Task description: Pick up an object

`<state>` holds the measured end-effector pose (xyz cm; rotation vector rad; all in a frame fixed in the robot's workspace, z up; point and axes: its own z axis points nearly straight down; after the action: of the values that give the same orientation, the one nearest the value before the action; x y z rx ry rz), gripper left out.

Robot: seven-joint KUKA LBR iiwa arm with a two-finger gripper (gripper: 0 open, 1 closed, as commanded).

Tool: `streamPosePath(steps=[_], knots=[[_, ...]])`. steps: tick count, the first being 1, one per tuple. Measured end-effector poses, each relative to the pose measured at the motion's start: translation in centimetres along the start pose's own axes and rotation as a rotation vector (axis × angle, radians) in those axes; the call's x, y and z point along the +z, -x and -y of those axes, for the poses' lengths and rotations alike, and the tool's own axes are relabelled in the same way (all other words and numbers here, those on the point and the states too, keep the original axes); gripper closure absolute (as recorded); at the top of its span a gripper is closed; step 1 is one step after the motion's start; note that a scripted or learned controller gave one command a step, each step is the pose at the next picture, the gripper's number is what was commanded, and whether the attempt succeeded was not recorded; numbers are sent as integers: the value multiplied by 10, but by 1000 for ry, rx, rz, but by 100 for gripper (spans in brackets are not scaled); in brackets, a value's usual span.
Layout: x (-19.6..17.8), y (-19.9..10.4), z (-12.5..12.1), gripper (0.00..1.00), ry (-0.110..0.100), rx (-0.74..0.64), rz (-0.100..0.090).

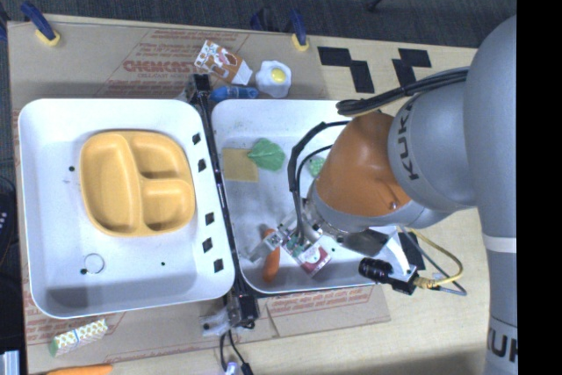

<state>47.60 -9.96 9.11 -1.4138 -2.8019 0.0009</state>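
Observation:
My gripper (290, 241) reaches down into the near part of the right bin (230, 189), under the orange wrist band. Just left of it lies an orange carrot-like piece (271, 263). A small red and white packet (313, 257) sits right under the gripper. Farther back in the same bin lie a green leaf-shaped piece (267, 154) and a tan flat square (239, 164). The arm hides much of the bin's right side.
The left bin (44, 189) holds a yellow divided tray (138, 181). Behind the bins, on the cardboard, sit a small printed carton (215, 59), a blue item (233, 91) and a white and yellow egg-like piece (275, 77). A patterned wrapper (79, 335) lies at the front left.

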Motion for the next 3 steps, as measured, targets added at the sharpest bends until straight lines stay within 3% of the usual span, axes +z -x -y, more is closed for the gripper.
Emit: streamPosePath(steps=[1, 3], knots=[[0, 0, 0, 0, -1, -326, -2], [0, -4, -3, 0, -1, -439, -2]])
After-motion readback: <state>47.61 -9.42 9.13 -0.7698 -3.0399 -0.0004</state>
